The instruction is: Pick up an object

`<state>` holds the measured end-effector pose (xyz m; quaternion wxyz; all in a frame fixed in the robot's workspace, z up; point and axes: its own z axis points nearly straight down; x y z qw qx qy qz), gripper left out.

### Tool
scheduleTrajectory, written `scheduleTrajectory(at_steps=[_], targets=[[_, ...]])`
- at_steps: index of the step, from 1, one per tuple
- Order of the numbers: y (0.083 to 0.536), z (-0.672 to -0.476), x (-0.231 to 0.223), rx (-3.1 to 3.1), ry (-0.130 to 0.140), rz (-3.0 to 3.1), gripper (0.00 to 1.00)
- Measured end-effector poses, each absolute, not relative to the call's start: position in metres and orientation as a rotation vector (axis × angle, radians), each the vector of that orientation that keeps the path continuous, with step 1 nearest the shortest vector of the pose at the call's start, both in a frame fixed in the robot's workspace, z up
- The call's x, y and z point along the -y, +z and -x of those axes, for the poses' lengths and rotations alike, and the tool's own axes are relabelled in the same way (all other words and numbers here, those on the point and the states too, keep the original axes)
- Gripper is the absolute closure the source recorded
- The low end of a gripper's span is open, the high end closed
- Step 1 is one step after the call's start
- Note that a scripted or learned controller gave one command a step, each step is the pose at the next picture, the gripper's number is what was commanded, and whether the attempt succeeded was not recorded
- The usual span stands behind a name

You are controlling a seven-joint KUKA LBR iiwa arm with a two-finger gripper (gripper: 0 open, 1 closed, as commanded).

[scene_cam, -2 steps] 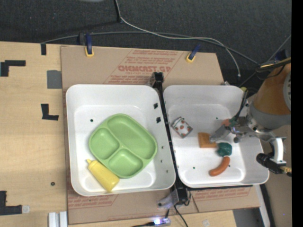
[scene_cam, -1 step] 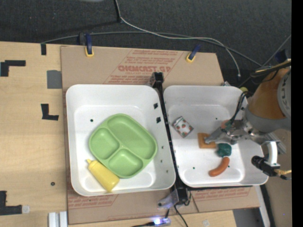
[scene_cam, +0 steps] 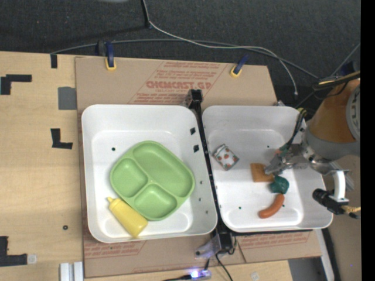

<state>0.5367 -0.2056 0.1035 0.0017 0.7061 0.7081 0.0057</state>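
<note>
Approach step: gripper (scene_cam: 280,164) low in the right bin (scene_cam: 246,119), finger spread unclear; orange block (scene_cam: 259,172) just beside fingertips, teal piece (scene_cam: 280,185) below. Next: close squarely on one.

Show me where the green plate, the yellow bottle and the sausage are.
green plate (scene_cam: 153,180): camera view, on the ridge where its three compartments meet.
yellow bottle (scene_cam: 128,217): camera view, middle of its body.
sausage (scene_cam: 272,206): camera view, middle of its length.
</note>
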Motion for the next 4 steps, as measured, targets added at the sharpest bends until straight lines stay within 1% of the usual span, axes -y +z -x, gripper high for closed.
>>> scheduleTrajectory(at_steps=[1, 2, 3, 4], targets=[[0.167, -0.538, 0.208, -2.220, 0.002, -2.216, 1.00], [0.222, -0.544, 0.218, -2.219, 0.002, -2.216, 1.00], [0.265, -0.545, 0.220, -2.220, 0.002, -2.217, 1.00], [0.248, -0.554, 0.167, -2.229, -0.001, -2.216, 1.00]])
